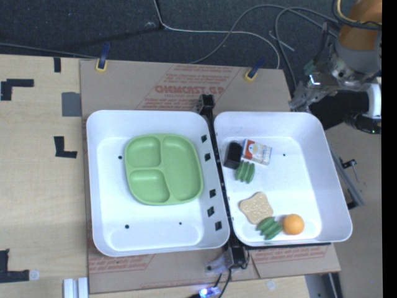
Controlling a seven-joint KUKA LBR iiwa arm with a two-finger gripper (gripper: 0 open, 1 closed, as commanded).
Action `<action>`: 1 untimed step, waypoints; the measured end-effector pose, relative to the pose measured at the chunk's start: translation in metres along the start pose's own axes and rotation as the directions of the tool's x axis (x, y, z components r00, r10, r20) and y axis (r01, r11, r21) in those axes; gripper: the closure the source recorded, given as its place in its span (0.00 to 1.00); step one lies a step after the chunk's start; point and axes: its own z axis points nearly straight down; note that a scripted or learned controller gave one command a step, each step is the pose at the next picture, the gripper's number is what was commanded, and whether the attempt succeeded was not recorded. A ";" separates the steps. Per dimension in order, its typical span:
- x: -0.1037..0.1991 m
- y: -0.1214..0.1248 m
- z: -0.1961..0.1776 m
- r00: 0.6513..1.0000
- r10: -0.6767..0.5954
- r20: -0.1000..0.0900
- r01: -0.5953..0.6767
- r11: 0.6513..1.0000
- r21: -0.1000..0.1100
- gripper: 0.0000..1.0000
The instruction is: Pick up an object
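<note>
Claw (308, 87): located at the upper right, outside the right bin (310, 135), just beyond that bin's far right corner and above the tabletop (37, 123). Its state cannot be told from this view; the end of the arm is small and partly blurred. Nothing is seen gripped. The arm (356, 39), grey with an orange band, rises from the claw toward the upper right corner.

Right bin, contents, all placed relative to the bin itself:
- Small white and red carton (256, 151), far-left part of the floor, lying flat.
- Black block (232, 154), just beside the carton on its left, close to the bin's left wall.
- Green pod-like item (245, 171), just in front of the carton and the black block, touching or nearly touching both.
- Slice of toast (255, 207), near part of the floor, left of centre.
- Second green pod-like item (268, 228), at the toast's near edge, touching it.
- Orange ball (293, 224), just right of that green item, near the bin's front wall.

All six items lie well apart from the claw.

Left bin (99, 166): adjoins the right bin along a clipped centre seam. It carries a green divided plate (164, 169), lying flat at its centre.

Both bins rest on a cardboard sheet (186, 85) on the tabletop. Cables (248, 23) run across the dark surface behind it.
</note>
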 end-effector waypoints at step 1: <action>0.048 -0.026 -0.003 1.000 -0.002 -0.002 0.002 1.000 0.006 1.00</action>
